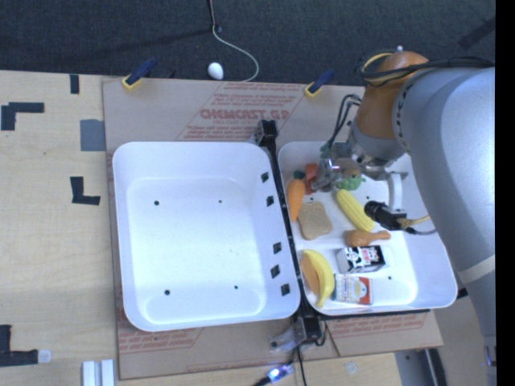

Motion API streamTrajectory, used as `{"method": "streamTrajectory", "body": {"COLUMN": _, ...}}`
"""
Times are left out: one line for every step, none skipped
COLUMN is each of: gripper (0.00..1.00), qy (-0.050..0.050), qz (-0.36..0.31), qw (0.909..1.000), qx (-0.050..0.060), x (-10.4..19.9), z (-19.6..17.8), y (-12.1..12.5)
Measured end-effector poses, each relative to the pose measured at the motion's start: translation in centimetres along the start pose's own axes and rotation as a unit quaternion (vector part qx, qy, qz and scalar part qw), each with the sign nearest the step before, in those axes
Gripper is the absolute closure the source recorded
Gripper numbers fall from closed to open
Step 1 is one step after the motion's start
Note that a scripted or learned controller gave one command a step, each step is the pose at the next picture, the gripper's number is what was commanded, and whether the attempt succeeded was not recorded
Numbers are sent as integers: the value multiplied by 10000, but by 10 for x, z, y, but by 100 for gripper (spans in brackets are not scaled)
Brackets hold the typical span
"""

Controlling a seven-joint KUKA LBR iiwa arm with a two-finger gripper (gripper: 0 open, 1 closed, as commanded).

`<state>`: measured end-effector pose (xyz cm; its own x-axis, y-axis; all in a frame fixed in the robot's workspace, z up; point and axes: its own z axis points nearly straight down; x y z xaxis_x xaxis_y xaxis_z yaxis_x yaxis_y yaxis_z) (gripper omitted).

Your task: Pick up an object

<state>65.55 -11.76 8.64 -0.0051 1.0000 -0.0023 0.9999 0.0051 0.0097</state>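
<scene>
While the gripper hangs over the carrot, its grip unclear, center before descending.

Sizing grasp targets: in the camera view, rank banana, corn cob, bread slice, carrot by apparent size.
Largest to smallest:
1. banana
2. corn cob
3. bread slice and carrot: look alike, not ranked.
</scene>
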Motion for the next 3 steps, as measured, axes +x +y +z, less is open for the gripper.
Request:
{"method": "streamTrajectory", "body": {"gripper": 0, "qy": -4, "qz": 15, "qw": 10000, "qx": 37, "x": -1, "z": 1, "y": -4}}
{"method": "streamTrajectory", "body": {"gripper": 0, "qy": 20, "qz": 3, "qw": 10000, "qx": 42, "x": 71, "z": -104, "y": -61}}
{"method": "streamTrajectory", "body": {"gripper": 0, "qy": 10, "qz": 7, "qw": 10000, "qx": 42, "x": 66, "z": -98, "y": -20}}
